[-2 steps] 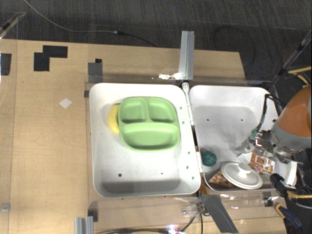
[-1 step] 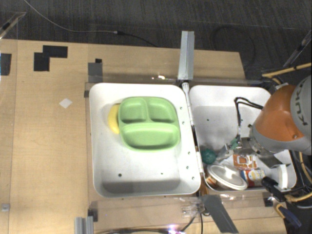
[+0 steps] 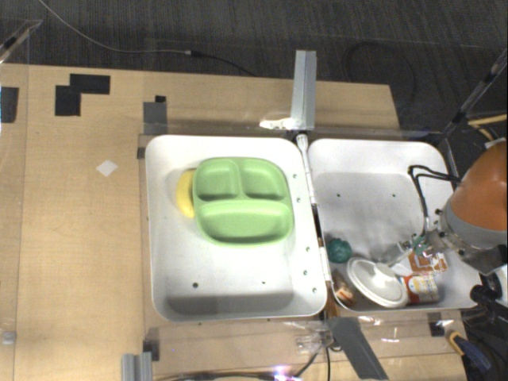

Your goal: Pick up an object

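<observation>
The right bin (image 3: pixel 365 189) holds a small teal object (image 3: pixel 340 250), a white round bowl (image 3: pixel 378 282) and a red-labelled can (image 3: pixel 422 286) lying on its side, all bunched along the front wall. My gripper (image 3: pixel 418 249) hangs low over the bin's front right part, just above the can and to the right of the bowl. The orange band of the arm (image 3: pixel 480 197) sits behind it at the right edge. Nothing is visibly held.
In the left bin (image 3: pixel 222 284) a green divided plate (image 3: pixel 240 199) lies toward the back, with a yellow object (image 3: pixel 184 194) poking out from under its left side. A metal post (image 3: pixel 304 90) stands behind the wall between the bins.
</observation>
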Tool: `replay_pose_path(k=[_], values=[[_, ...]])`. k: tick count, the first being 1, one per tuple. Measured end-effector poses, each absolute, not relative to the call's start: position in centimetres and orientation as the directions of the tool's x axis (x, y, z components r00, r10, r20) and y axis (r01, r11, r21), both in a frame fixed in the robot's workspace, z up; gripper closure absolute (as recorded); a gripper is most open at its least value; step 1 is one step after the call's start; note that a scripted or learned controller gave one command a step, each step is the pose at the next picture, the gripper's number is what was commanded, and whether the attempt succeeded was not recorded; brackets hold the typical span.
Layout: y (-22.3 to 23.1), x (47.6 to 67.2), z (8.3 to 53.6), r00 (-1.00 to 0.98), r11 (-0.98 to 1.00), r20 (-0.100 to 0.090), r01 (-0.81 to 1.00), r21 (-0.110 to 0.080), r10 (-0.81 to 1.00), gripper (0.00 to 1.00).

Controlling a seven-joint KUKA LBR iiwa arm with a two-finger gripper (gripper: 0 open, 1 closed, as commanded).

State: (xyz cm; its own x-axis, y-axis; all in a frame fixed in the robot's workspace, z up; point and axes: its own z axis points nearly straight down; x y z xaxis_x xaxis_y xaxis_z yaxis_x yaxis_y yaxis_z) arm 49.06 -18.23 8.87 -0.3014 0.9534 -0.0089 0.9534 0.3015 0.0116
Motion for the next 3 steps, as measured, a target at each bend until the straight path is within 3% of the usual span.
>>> replay_pose_path(k=[1, 2, 3], values=[[-13.9, 54.0, 8.9, -0.331, 0.331, -0.006, 0.943, 0.012, 0.944, 0.0], [-14.0, 54.3, 10.2, -0.332, 0.332, -0.012, 0.943, 0.019, 0.943, 1.0], [-14.0, 54.2, 10.1, -0.332, 0.332, -0.012, 0.943, 0.019, 0.943, 0.0]])
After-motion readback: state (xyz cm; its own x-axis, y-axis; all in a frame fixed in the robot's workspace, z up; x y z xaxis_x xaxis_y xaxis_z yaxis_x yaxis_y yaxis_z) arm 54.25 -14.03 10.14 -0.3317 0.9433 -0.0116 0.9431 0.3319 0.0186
